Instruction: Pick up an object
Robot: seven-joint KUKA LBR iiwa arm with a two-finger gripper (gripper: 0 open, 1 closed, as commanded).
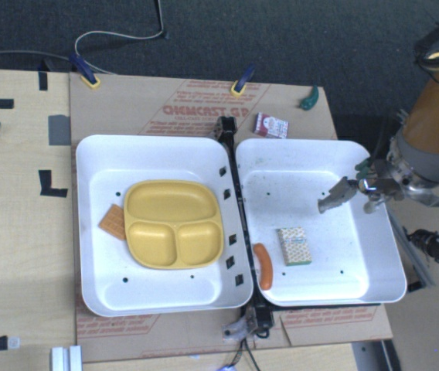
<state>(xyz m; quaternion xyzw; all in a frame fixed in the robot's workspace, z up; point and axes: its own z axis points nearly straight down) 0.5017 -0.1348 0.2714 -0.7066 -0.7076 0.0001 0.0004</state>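
Arm in from right, wrist low over right bin (pixel 374 230) — gripper (pixel 334 201) empty, finger spread can't tell.

2 white bins (pixel 96 207), 1 yellow tray (pixel 175 224), 1 sausage (pixel 263 265), 1 small box (pixel 294 246), 1 brown cracker (pixel 113 222)

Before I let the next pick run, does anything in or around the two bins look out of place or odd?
Mostly tidy. One oddity: a brown flat piece in the left bin is partly tucked under the yellow divided plate, so only its edge shows. In the right bin, the sponge and hot dog lie loose, apart from the gripper.
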